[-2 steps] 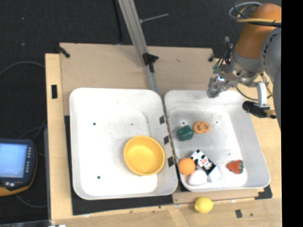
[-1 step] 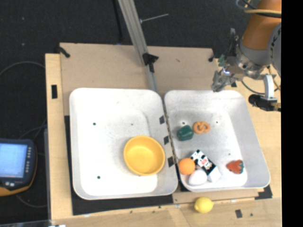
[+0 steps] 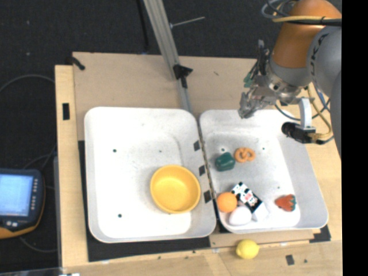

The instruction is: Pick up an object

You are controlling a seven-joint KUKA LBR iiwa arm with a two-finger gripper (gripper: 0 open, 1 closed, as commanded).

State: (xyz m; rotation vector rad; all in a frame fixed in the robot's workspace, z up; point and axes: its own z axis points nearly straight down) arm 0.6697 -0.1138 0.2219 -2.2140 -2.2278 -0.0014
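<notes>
Camera view: we see the claw (image 3: 248, 109) above the right bin's (image 3: 299, 160) far rim; its state we cannot tell. Well nearer in that bin lie a pretzel (image 3: 244, 154) and green pepper (image 3: 225, 162).

Two white bins (image 3: 144, 125), speckled grey, sit on a tan table (image 3: 126, 76). The bowl (image 3: 175, 188) is yellow; the pepper (image 3: 225, 162) dark green, the pretzel (image 3: 244, 154) orange, the ball (image 3: 226, 202) orange, the block (image 3: 246, 194) black-and-white patterned, the strawberry (image 3: 285, 202) red, the lemon (image 3: 247, 249) yellow
</notes>
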